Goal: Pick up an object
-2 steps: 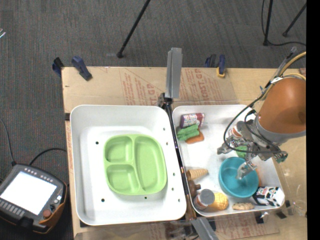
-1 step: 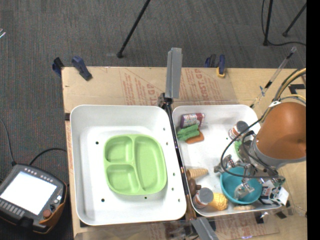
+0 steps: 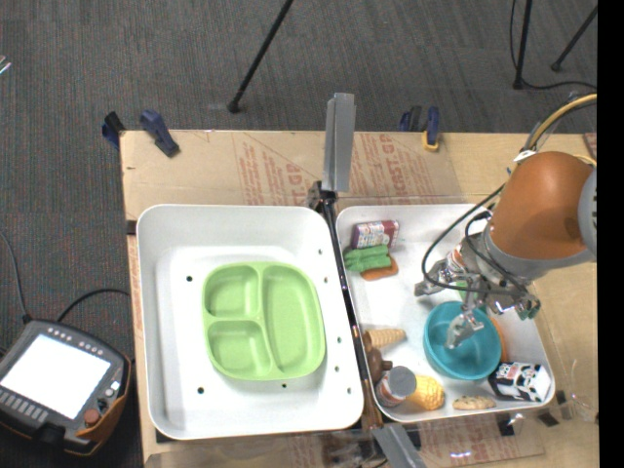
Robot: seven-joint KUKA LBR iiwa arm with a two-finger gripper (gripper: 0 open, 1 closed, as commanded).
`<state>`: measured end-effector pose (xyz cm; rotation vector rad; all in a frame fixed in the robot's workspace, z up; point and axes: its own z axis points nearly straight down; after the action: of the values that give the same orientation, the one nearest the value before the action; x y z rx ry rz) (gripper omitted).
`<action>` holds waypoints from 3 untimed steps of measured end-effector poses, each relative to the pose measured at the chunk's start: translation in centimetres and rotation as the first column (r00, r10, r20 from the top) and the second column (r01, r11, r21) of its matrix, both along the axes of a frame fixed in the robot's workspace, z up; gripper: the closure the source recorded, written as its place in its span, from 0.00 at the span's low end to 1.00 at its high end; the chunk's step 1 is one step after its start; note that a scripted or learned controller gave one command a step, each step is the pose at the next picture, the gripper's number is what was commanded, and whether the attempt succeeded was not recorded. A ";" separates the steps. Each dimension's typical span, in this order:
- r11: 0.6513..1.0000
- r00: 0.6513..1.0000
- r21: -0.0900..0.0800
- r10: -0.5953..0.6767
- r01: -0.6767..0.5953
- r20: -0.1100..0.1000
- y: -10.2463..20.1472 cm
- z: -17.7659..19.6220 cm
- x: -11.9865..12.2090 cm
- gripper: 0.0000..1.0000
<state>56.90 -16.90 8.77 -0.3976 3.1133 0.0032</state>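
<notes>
The hand (image 3: 466, 326) is reaching straight down into the round teal plastic bowl (image 3: 460, 351) in the right-hand shallow white bin (image 3: 414, 224); whether it is apart or together I cannot tell. Above it, the grey arm's orange band (image 3: 539, 206) is leaning in from the right. A black-and-white carton (image 3: 520, 381) is lying just beside the bowl. The left white bin (image 3: 166, 242) is carrying a green compartment tray (image 3: 263, 321) on the worktop (image 3: 234, 164).

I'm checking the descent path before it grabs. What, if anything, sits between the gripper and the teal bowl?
Nothing visible. The gripper hangs directly over the teal bowl in the right bin; the milk carton and ice cream cone lie off to either side.
</notes>
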 end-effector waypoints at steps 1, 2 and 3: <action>1.000 1.000 -0.001 0.009 -0.009 0.002 -0.3 0.1 7.7 0.00; 0.999 0.999 0.002 -0.047 0.047 -0.002 8.2 0.0 7.6 0.00; 0.999 0.999 -0.001 -0.032 0.032 0.002 5.4 0.1 -6.9 0.00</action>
<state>49.97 -11.50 8.89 -0.3477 3.1177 0.0015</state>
